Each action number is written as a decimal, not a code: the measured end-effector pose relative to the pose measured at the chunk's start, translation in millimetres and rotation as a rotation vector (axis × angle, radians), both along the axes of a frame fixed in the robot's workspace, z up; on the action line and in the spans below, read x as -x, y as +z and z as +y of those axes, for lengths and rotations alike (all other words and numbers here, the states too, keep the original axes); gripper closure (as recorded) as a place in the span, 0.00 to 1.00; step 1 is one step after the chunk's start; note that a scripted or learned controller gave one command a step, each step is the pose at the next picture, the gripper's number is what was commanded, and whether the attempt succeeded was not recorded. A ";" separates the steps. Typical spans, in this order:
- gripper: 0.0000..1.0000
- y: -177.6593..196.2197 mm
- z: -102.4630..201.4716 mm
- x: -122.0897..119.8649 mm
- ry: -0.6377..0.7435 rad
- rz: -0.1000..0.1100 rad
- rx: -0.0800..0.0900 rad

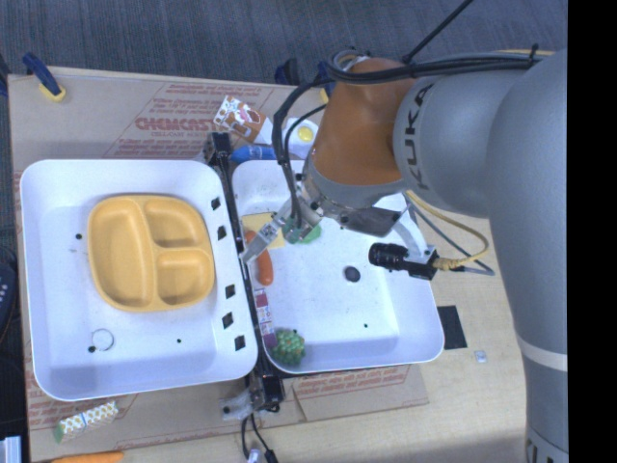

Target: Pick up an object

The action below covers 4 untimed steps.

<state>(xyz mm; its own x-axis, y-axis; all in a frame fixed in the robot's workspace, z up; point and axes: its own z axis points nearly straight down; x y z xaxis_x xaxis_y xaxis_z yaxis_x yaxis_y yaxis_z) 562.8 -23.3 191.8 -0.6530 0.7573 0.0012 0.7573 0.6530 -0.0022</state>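
One hand [294, 226] hovers low in the right bin [386, 340] beside a carrot [264, 268], its grip unreadable.

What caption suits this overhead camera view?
Grey arm reaching over right bin; yellow tray in left bin.

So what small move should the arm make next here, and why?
Probably a short descent onto the orange object. The gripper sits low in the right bin, near its left wall, just above that object, and nothing shows between its jaws. Whether the jaws are open is unclear, so check that first.
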 end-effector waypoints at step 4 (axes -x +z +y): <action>0.00 -0.1 22.9 9.3 0.882 0.001 -0.002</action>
